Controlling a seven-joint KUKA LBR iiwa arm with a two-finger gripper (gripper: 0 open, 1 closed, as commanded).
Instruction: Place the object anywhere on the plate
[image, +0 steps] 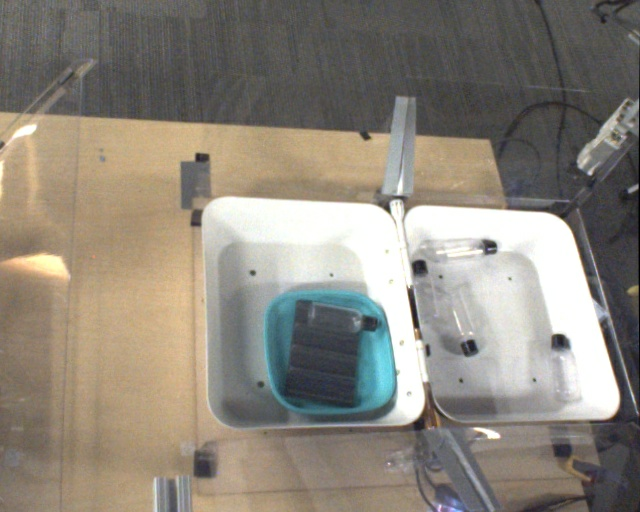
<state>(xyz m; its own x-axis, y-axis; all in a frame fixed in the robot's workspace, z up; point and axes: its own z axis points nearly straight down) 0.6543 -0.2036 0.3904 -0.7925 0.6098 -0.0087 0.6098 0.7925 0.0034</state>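
Observation:
A teal plate (382, 372) lies in the left white bin (232, 330), toward its front right. On the plate rests a black ribbed block (322, 362). A small clear bottle with a black cap (337, 318) lies on its side across the plate's far edge, touching the top of the block, cap pointing right.
The right white bin (520, 400) holds three clear black-capped bottles: one (455, 248) along the far wall, one (460, 322) near the left wall, one (565, 370) at the right. A grey metal post (400, 150) stands behind the seam between the bins. Cables lie at the far right.

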